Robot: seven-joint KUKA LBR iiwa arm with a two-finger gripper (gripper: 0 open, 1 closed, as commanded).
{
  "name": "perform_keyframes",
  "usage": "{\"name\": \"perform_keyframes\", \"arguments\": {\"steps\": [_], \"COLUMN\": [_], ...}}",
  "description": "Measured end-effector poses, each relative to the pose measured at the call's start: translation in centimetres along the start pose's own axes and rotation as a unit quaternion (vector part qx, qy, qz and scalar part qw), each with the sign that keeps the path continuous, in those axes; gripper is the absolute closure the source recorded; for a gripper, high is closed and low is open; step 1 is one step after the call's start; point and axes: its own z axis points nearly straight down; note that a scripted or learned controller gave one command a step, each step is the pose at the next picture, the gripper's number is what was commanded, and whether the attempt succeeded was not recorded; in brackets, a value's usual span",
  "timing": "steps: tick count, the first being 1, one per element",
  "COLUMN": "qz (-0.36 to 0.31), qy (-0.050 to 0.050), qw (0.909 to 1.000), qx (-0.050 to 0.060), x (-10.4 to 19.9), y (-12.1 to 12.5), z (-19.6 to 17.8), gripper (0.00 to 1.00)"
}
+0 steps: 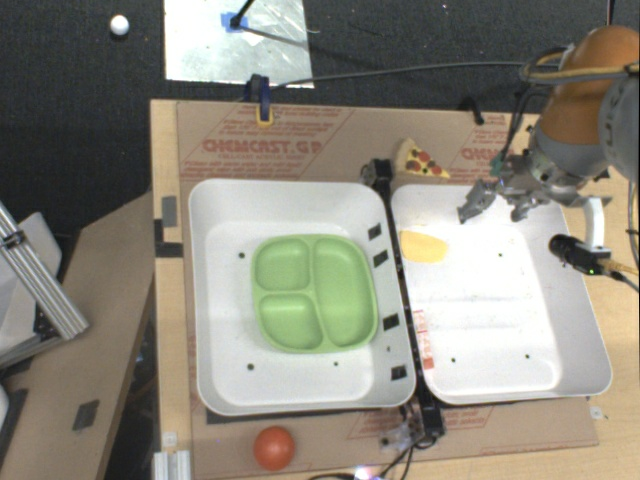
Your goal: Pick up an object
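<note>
Gripper [497,201] is seen over top of right bin [520,368], fingers spread apart w/ nothing btwn them. Yellow piece [424,247] is found in that bin's upper left, just beside gripper, not touched.

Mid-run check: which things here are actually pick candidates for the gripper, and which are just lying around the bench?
In play:
gripper, open, over the right bin
yellow piece in that bin, nearest the fingers
green divided tray in the left bin

Lying about, outside the bins:
pizza-slice toy on the board behind
red ball at the front edge
white ball far back left
</note>
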Motion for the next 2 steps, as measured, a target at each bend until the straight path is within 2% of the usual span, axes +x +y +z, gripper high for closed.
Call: {"name": "perform_keyframes", "arguments": {"steps": [1,2], "qz": [-0.001,0.000], "qy": [-0.001,-0.001], "qw": [1.0000,1.0000], "qx": [-0.007,-0.005], "x": [0.0,-0.1], "y": [0.3,-0.2], "z": [-0.9,5.2], "gripper": [0.00,0.00]}}
